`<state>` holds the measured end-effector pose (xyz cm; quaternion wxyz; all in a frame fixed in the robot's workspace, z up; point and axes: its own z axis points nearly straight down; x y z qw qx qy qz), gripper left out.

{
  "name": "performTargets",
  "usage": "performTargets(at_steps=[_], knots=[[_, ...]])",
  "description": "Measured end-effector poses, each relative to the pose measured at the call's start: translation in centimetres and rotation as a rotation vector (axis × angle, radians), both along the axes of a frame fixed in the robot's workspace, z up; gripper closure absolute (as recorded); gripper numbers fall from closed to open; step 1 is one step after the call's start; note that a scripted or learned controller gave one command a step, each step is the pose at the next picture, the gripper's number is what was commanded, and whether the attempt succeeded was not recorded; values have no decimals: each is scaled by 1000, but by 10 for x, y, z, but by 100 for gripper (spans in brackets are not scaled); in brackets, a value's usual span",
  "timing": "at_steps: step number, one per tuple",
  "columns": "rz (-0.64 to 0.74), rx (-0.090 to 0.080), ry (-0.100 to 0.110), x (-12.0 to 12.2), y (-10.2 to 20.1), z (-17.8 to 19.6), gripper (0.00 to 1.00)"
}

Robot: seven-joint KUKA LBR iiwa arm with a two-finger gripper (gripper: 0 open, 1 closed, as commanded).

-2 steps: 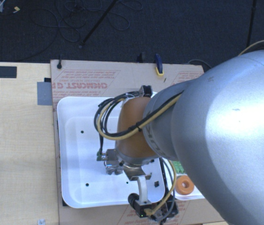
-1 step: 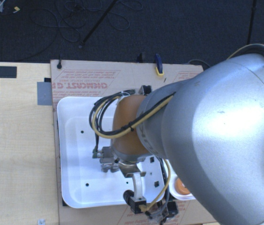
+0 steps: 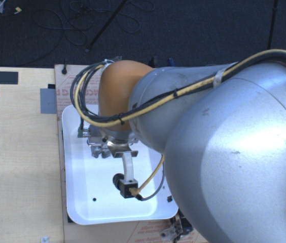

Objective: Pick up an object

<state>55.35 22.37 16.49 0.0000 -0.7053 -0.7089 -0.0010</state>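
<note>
Over the white bin point(image 3: 77, 186), the grey arm point(image 3: 224, 151) sweeps in from 3 o'clock and hides the bin's right part. Its gripper point(image 3: 106, 150) hangs under the orange band point(image 3: 117, 92); whether it is spread or pressed together I cannot tell. Toward 7 o'clock from it, a small dark speck point(image 3: 94, 200) lies on the bin floor, too tiny to identify.

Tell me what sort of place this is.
Probably a robotics lab or test cell. A grey KUKA arm reaches over a shallow white bin on a wooden bench, and loose cables lie on the dark floor behind.
</note>
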Motion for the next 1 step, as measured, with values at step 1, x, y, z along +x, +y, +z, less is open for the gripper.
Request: performTargets(at_steps=[1], knots=[[-14,-8,14,-13,-94,-16,100]])
